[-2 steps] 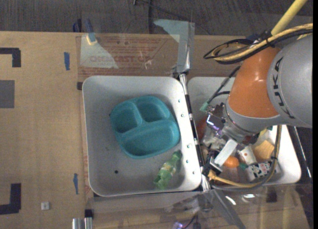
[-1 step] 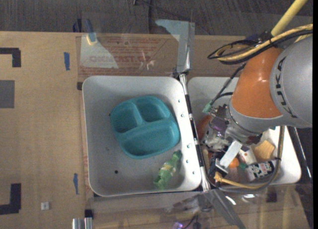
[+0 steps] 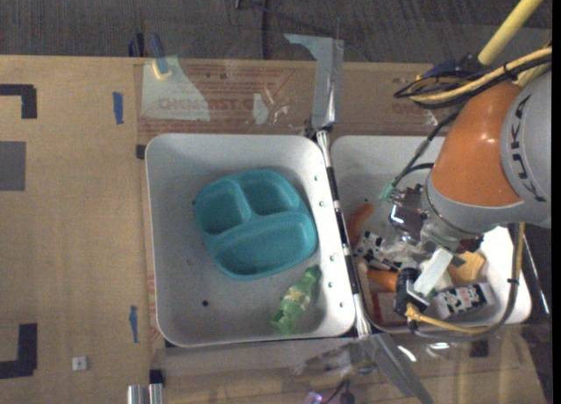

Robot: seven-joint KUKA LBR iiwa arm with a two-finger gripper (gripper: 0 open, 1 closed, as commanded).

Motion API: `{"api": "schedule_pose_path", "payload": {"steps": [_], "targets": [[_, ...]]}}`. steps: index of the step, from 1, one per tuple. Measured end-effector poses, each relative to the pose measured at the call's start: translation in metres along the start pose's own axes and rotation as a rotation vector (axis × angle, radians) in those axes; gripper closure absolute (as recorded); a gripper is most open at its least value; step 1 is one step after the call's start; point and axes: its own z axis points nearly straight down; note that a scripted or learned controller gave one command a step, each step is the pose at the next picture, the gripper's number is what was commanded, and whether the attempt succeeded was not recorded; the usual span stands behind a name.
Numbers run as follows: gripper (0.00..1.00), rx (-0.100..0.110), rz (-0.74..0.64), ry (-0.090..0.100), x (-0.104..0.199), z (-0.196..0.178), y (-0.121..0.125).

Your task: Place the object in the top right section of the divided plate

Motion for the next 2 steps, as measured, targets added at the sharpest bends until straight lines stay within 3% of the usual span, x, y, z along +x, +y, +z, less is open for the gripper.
{"api": "schedule_pose_path", "payload": {"steps": [1, 2], "targets": [[1.00, -0.001, -0.416, 0.000, 0.0426, 0.0185, -0.0217], [1.00, -0.002, -0.413, 0.000, 0.0425, 0.0091, -0.0211]]}}
